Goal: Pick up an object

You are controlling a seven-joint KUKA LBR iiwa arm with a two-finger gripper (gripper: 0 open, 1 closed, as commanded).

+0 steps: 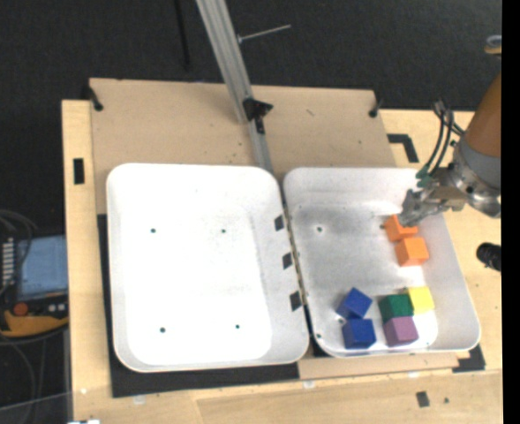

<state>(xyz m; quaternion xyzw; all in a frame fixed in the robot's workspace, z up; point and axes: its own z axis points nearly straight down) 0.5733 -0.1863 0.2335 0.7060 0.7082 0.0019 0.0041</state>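
1. Claw (pixel 412 208), reaching in from the right, sits low over the right bin (pixel 330 193); whether it is open or closed cannot be told.
2. Just beneath its tip lies an orange block (pixel 397 229), with a second orange block (pixel 412 251) touching it below.
3. Neither block bears readable writing; both look roughly cubic, with no clear long axis.
4. Blue, green, yellow and purple blocks cluster near the bin's front edge.
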